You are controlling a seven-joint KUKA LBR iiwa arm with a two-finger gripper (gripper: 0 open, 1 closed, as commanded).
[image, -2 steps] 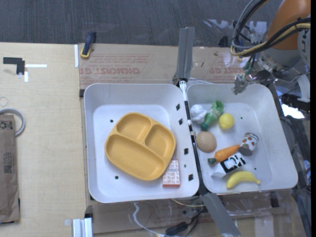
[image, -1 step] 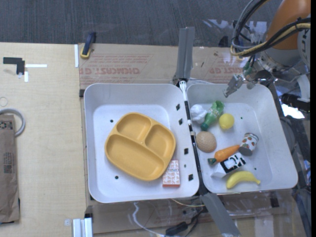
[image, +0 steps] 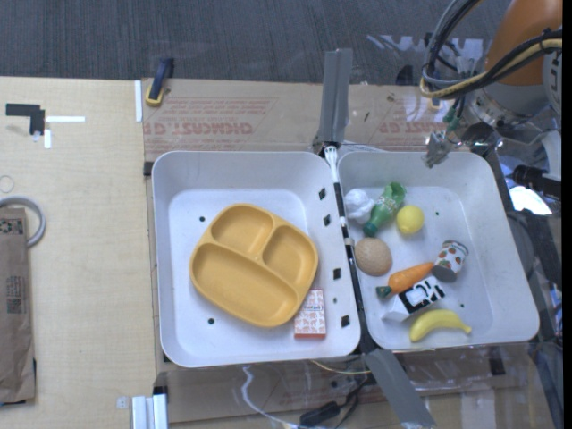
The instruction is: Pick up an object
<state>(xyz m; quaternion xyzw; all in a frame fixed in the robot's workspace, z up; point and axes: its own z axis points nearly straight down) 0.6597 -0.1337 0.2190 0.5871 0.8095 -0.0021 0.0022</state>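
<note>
The right bin [image: 500, 239] holds several toy foods: a white lump [image: 359, 206], a green bottle-like piece [image: 385, 205], a yellow lemon [image: 409, 219], a brown oval [image: 374, 256], an orange carrot [image: 411, 276], a small patterned can [image: 451, 259], a black-and-white box [image: 420, 298] and a banana [image: 438, 324]. My gripper [image: 437, 153] hangs over the far rim of this bin, above and behind the lemon, with nothing seen in it.
In the left bin [image: 174, 239] lie a yellow divided plate [image: 255, 264] and a small red-and-white carton [image: 311, 315]. A grey divider post [image: 334, 96] stands behind the bins. Cables [image: 465, 52] loop from the arm at upper right.
</note>
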